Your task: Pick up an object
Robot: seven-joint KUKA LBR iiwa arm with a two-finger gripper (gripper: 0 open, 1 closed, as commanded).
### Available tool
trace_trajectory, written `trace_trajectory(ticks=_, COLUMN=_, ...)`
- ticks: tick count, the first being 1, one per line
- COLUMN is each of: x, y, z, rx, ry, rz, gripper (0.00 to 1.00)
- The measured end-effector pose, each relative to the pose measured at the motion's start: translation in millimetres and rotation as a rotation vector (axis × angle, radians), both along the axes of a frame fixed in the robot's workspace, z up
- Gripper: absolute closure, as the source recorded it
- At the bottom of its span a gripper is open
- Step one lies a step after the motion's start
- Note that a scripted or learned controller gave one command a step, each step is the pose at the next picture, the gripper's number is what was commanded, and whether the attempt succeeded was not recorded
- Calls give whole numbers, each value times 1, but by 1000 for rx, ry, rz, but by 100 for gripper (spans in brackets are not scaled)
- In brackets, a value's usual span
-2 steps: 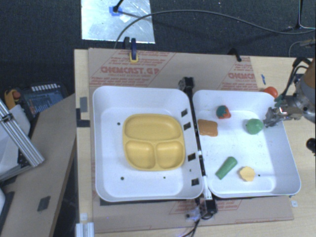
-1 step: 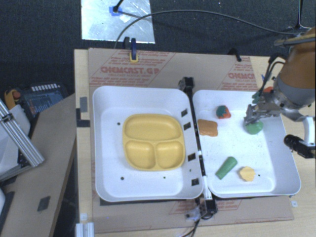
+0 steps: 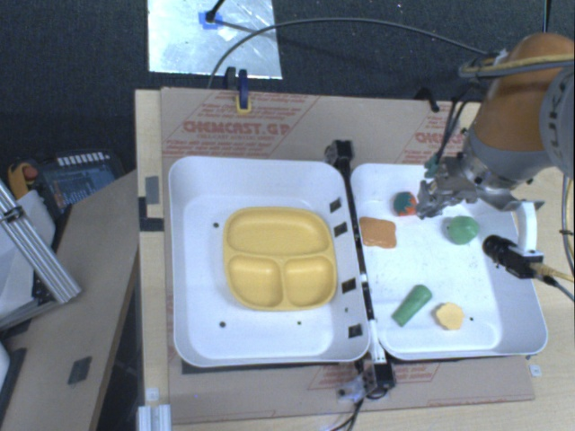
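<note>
The right bin [image 3: 517, 326] holds several small objects: an orange-red ball with green [image 3: 404, 204], an orange flat piece [image 3: 378, 233], a green rounded lump [image 3: 463, 230], a green cylinder [image 3: 411, 304] and a yellow chunk [image 3: 449, 315]. My gripper [image 3: 429, 206] hangs over the bin's far part, just right of the orange-red ball and left of the green lump. Its tips are dark and small against the bin floor. Nothing shows between them.
The left bin [image 3: 193, 241] carries a yellow divided tray [image 3: 277, 257]. A black clip divider [image 3: 350, 241] runs between the bins. The orange-banded arm [image 3: 526, 88] comes in from the upper right, with a black part [image 3: 506, 256] jutting over the right bin's edge.
</note>
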State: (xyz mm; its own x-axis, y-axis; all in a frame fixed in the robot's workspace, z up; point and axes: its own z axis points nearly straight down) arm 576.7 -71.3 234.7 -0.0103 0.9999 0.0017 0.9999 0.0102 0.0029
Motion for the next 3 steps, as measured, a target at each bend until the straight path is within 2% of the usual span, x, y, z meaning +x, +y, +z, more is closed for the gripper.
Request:
trace_trajectory(ticks=1, x=18, y=56, z=8, rx=-1, ry=-1, rz=-2, gripper=100)
trace_trajectory(ticks=3, x=46, y=147, z=-10, rx=0, ry=1, rz=-1, gripper=100)
